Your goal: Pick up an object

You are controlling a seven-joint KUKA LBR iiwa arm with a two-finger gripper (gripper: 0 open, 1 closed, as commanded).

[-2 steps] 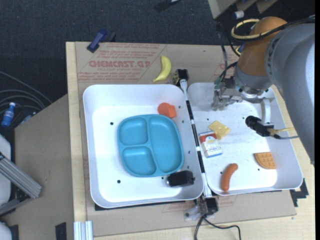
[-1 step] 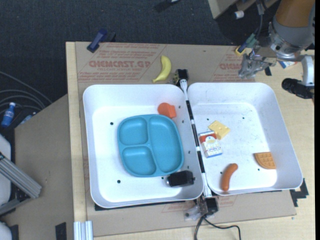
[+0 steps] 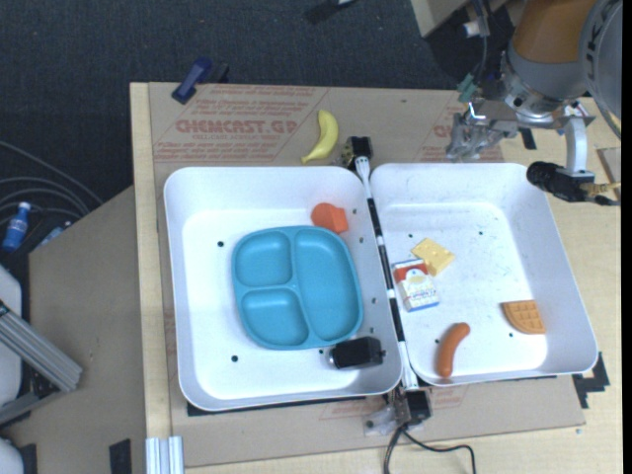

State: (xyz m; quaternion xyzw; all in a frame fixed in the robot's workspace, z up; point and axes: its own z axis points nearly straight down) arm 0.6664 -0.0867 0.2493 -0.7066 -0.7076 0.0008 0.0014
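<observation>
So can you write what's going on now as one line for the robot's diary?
phase: before pick | gripper: above bench behind right bin, holding nothing seen | right bin: sausage, waffle, cheese | left bin: blue plate

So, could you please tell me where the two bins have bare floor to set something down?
Right bin: the far strip behind the cheese is bare, as is the middle between carton and waffle. Left bin: the tray crowds it, leaving the far-left corner and a strip down the left wall.

Dark carpet floor point(image 3: 148, 18), prob. wooden bench point(image 3: 247, 117)
</observation>
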